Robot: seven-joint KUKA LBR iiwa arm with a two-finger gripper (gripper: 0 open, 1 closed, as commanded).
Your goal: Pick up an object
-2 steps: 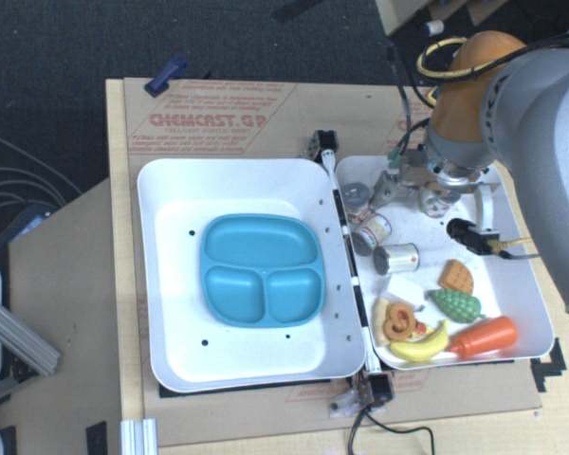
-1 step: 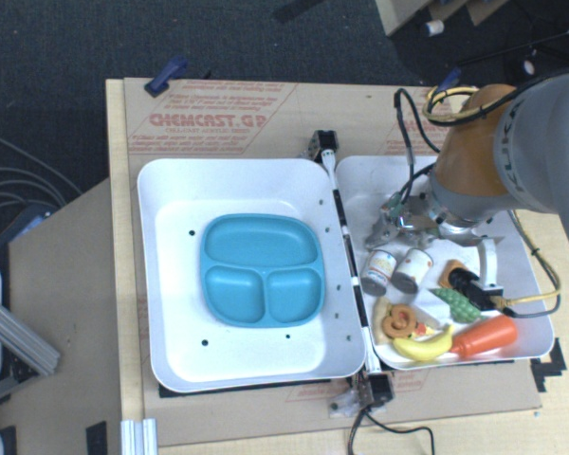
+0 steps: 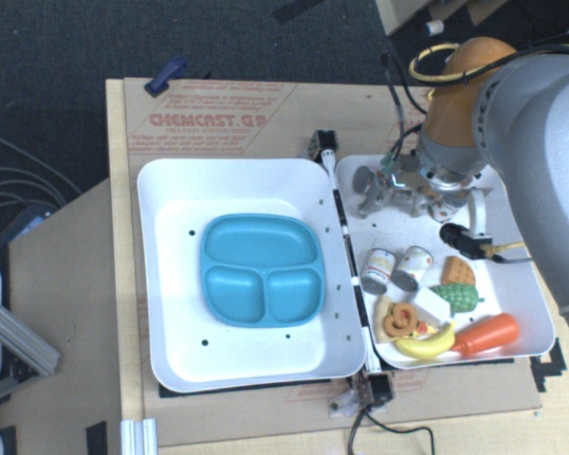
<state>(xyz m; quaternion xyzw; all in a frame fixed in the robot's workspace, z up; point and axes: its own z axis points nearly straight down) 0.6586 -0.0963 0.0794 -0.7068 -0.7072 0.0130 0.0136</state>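
Note:
My gripper (image 3: 370, 190) hangs low over the far left corner of the right bin (image 3: 395, 233), with the grey and orange arm behind it. Nothing shows in its grasp. Nearer the front of that bin lie two small cans (image 3: 377, 271) (image 3: 413, 265), a brown bread slice (image 3: 458, 271), a green toy vegetable (image 3: 459, 298), a pretzel-like pastry (image 3: 401, 319), a yellow banana (image 3: 425, 343) and an orange carrot (image 3: 485, 335). The closest can sits well in front of the gripper, apart from it.
The left bin (image 3: 163, 254) holds a blue divided plate (image 3: 262, 268) at its middle. A ridge separates the two bins. A cardboard sheet (image 3: 209, 117) lies behind the bins, with a blue clip (image 3: 165, 76) at its far edge.

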